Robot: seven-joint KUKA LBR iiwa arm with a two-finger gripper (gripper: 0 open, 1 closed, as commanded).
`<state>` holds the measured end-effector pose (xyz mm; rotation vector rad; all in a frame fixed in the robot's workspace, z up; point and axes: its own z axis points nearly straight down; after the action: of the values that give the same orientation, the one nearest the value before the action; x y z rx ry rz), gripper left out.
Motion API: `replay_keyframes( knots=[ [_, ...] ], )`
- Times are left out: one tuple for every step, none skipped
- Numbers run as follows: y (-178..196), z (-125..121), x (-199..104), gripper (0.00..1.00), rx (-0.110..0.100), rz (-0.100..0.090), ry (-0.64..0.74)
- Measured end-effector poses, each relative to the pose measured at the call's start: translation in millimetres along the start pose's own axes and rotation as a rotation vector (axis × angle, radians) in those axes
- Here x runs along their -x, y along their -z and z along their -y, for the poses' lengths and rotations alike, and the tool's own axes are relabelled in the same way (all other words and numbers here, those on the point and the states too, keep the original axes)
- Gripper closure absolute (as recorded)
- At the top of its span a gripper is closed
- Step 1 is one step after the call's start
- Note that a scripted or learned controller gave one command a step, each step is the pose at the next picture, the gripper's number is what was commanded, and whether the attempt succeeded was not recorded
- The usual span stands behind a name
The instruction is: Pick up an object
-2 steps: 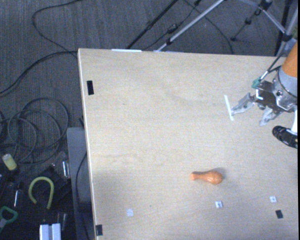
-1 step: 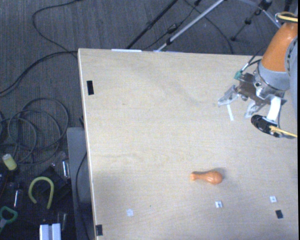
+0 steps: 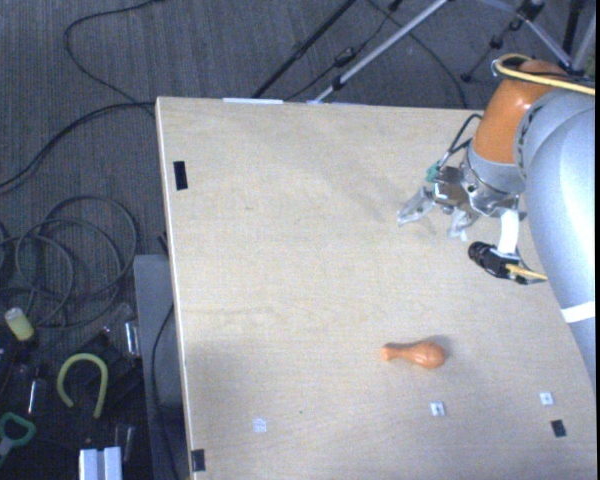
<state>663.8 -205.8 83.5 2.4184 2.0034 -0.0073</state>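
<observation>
Once round the tan board [image 3: 280, 268] with the eyes, and found just a single thing to pick up: a small orange toy [image 3: 417, 353], fat at one end and thin at the other, a bit like a tiny gourd. Saw it lying flat on its side near the bottom edge of the board, more toward the right corner, thin end aimed at the left edge. Guessed at the reason: too round to stand up, so tipped over onto the long side. Noticed nothing touching it and bare board all round, so plenty of room to come down on it.

Spotted the gripper [image 3: 442, 208] up by the right edge, nearer the top right corner, well apart from the toy. Made out two pale see-through fingers [image 3: 416, 211] spread apart, with board showing between and nothing held. Judged that to be the ready pose: spread wide first, then over the toy, then squeeze. Followed the grey arm [image 3: 565, 198] and its orange band [image 3: 502, 118] in from the right. Reckoned on a squeeze across the fat end as the safest, and feared a slip at the thin end.

Looked for words too. Found a black mark [image 3: 180, 175] by the left edge and small white tags [image 3: 437, 408] near the bottom edge, all too tiny to read. Saw no brand name on toy or arm.
</observation>
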Motion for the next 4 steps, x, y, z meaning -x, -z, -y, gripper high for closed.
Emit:
replay_keyframes(
  knots=[
    [0.6, -3.9, -5.4, 0.0, 0.002, -0.001, 0.453],
    [10.1, -4.2, -6.1, 1.0, 0.002, 0.002, 0.454],
    [65.4, 19.1, -62.4, 1.0, 0.001, -0.005, 0.22],
    [65.4, 19.1, -62.4, 0.0, 0.001, -0.004, 0.22]
  ],
)
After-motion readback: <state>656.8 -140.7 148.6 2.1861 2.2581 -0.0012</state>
